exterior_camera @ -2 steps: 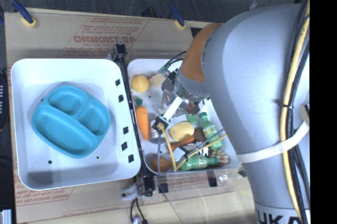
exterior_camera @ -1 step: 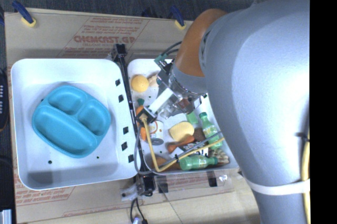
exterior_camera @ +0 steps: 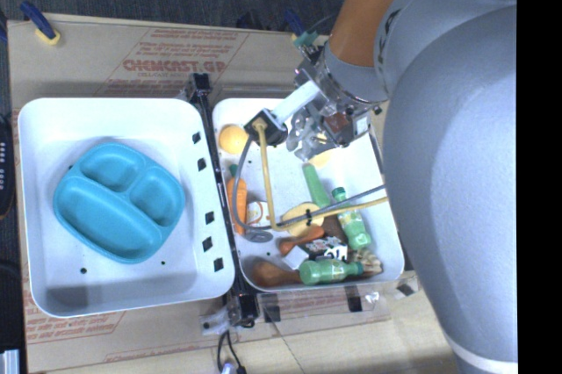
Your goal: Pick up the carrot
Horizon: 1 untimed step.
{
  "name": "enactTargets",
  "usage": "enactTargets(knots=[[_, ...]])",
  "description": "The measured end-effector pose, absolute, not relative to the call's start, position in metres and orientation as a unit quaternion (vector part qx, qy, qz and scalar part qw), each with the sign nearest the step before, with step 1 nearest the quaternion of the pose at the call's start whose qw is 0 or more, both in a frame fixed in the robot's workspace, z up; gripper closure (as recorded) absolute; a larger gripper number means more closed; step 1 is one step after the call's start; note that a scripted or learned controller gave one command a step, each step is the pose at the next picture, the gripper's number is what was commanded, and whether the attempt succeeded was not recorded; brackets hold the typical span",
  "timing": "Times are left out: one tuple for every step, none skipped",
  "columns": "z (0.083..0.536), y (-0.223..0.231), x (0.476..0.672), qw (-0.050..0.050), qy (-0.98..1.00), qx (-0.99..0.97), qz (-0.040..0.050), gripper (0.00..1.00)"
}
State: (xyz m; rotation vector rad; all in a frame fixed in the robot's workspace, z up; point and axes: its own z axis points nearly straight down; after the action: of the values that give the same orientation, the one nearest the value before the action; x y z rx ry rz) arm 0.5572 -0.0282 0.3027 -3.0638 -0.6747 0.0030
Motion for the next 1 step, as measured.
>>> enactTargets(knots=[[0.2513, 0.0636, 0.4952, 0.003, -0.170, -0.985, 0.0075, 1.00]])
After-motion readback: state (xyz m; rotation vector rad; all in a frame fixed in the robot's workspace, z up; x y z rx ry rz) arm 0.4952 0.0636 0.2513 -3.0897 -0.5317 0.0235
